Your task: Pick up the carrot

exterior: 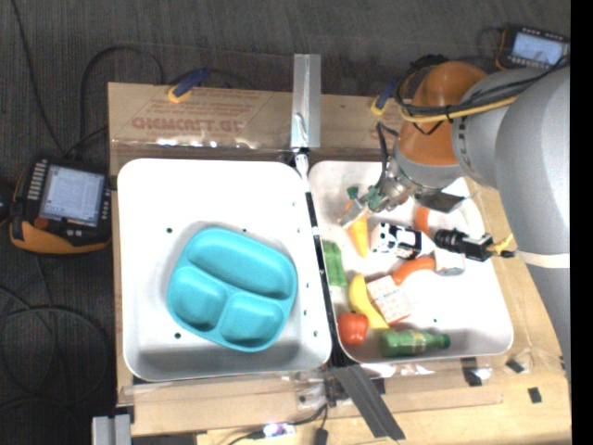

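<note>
The carrot [413, 269], a short orange curved piece, lies near the middle of the right bin [482, 315], between a black-and-white patterned item [397, 240] and a white packet [389, 299]. My gripper [369, 199] hangs over the bin's upper left part, up and to the left of the carrot and apart from it. Its tip is close to a yellow piece [358, 236]. The grey arm with its orange band [445, 95] covers the bin's back right corner. A second small orange item [422, 219] lies just below the wrist.
In the right bin's lower half lie a banana [361, 300], a red tomato [352, 328], a green bottle [414, 343] and a green piece [334, 265] by the left wall. A teal divided plate [232, 286] sits in the left bin [148, 211].
</note>
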You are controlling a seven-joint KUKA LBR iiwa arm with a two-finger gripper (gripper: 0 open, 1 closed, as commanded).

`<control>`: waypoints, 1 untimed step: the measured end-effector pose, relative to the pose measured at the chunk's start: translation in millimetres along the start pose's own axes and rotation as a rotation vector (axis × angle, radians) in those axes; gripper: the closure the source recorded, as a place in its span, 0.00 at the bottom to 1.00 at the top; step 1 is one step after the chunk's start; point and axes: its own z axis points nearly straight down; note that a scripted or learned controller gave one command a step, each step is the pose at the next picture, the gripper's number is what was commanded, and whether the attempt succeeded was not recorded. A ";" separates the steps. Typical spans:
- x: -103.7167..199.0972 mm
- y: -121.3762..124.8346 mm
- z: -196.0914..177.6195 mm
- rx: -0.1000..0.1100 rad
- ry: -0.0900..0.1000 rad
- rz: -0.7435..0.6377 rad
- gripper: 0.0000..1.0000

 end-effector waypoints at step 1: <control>56.3 20.6 -118.4 0.022 0.010 0.070 1.00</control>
